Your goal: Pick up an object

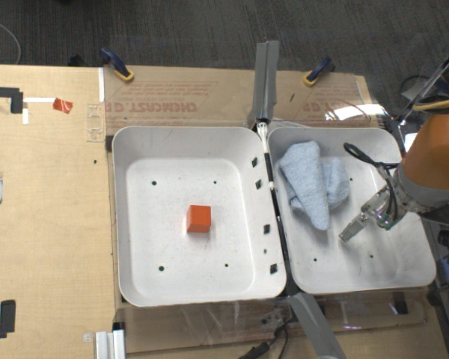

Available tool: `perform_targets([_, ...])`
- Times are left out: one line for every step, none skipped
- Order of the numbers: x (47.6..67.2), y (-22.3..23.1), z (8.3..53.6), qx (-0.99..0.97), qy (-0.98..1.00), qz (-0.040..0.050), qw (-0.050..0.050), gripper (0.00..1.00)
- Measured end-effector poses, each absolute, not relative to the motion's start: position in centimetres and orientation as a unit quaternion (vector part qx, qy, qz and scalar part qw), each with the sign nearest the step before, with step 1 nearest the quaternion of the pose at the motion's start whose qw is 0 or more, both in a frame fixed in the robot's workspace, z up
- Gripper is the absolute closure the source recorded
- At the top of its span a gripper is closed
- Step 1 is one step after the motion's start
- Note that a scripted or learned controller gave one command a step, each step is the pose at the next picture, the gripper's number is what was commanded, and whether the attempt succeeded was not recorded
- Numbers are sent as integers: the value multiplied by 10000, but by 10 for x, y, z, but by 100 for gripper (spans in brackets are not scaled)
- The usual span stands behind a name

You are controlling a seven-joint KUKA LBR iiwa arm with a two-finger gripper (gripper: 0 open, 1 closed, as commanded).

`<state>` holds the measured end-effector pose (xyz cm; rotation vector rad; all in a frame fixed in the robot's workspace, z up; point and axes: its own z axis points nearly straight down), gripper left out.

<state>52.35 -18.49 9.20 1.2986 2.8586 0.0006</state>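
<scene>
An orange-red block [199,219] lies near the middle of the left bin [135,200]. A crumpled light blue cloth [311,181] rests in the upper left part of the right bin [404,275]. My gripper [357,227] hangs over the right bin, just right of and below the cloth, pointing down and to the left. Nothing shows between its fingers. The arm's orange band [435,155] sits at the right edge.
A grey divider bar [266,88] runs between the bins at the back. Two clamps [117,64] [317,71] hold the cardboard sheet behind the bins. A wooden board [37,200] with a small red tag [62,105] lies to the left.
</scene>
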Motion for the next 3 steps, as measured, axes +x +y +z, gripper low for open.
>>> perform_targets([524, -186, 101, 4153, 9097, 6, 22, 100])
perform_targets([540, -174, 159, 4260, 9047, 0, 17, 100])
perform_targets([478, -159, 119, 2931, 9561, 4, 1, 100])
